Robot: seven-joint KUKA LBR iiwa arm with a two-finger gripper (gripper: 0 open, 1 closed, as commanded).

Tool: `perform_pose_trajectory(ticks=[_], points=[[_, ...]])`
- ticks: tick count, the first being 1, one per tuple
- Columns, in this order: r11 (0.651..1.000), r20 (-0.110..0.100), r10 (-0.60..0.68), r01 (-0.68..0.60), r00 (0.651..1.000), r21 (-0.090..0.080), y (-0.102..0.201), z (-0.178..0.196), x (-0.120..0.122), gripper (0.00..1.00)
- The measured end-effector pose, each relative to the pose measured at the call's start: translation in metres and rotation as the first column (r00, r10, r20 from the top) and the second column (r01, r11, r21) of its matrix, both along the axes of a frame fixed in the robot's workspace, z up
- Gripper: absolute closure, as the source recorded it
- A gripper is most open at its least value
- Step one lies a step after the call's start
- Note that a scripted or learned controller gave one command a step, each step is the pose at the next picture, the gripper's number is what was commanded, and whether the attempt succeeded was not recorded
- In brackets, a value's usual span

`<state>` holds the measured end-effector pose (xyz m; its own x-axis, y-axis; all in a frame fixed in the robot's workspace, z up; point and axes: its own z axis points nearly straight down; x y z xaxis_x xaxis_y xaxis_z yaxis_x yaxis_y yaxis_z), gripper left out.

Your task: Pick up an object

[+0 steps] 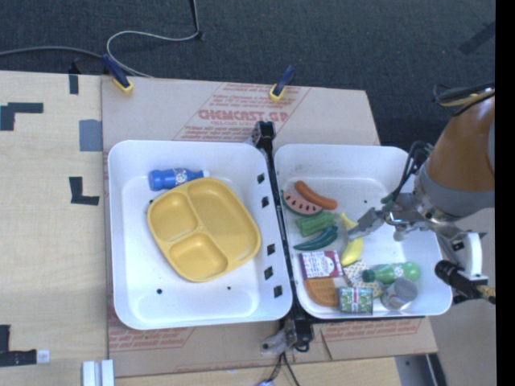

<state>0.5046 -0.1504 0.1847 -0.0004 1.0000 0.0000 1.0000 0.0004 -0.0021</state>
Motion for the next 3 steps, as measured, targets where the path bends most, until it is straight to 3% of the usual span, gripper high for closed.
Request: perform_pose_trajectory(ticks=[1, 2, 3], points=[[1.000, 0.005, 0.002, -0.002, 1.000, 0.003, 0.004, -0.087, 0.030, 0.00], [1.000, 0.002, 0.002, -0.002, 1.000, 0.003, 0.004, -0.080, 0.029, 1.00], [1.000, 0.003, 0.002, -0.002, 1.000, 0.000, 0.064, 0.040, -0.020, 1.00]])
